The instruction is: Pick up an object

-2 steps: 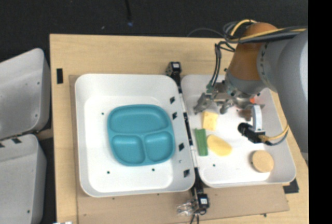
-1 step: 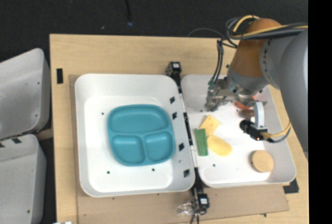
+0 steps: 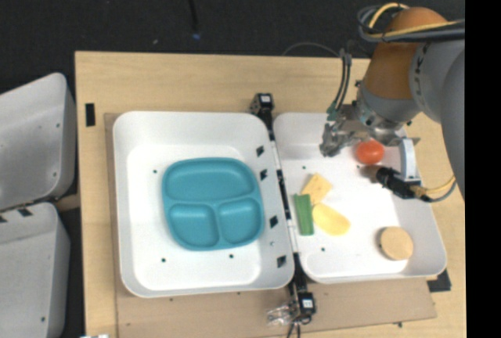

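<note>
A pale wooden table (image 3: 94, 86) carries two shallow white bins side by side. The left bin (image 3: 133, 149) holds a teal divided plate (image 3: 210, 199) with three compartments, lying flat near the middle of the bin. The right bin (image 3: 360, 257) holds the loose things that could be picked up. A red-orange ball (image 3: 370, 152) sits in the far part of the bin, just beside the claw (image 3: 335, 142) on its right side. The grey arm (image 3: 438, 86), with its orange band, reaches in from the right and hangs the claw low over the far left part of that bin. From this angle I cannot tell whether the claw is spread or pressed together, nor whether it touches the ball. Nearer the middle of the bin lies a pale yellow wedge (image 3: 317, 186). Just in front of the wedge are a green block (image 3: 303, 213), lying along the bin's left wall, and a rounded yellow piece (image 3: 332, 220) touching the block's right side. A tan round disc (image 3: 396, 242) rests apart from these, near the bin's front right corner.
</note>
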{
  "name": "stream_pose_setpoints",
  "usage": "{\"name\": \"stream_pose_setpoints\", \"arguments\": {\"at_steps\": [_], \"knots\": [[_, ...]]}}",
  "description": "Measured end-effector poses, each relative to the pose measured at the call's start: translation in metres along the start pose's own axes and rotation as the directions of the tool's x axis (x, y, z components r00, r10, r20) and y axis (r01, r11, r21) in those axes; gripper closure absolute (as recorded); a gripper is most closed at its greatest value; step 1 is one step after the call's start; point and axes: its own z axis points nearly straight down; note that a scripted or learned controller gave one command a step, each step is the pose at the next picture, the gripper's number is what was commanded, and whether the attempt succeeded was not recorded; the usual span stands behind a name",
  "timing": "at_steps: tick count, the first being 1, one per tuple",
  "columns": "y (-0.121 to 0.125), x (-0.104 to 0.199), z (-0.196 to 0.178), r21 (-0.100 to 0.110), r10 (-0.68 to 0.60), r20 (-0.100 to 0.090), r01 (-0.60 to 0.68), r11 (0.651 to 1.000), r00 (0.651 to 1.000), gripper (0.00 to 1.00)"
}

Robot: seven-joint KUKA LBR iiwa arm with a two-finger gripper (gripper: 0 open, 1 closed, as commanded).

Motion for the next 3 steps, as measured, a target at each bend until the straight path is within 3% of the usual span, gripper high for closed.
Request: {"name": "stream_pose_setpoints", "arguments": {"at_steps": [3], "knots": [[0.005, -0.003, -0.121, 0.000, -0.012, 0.000, 0.012, 1.000, 1.000, 1.00]]}}
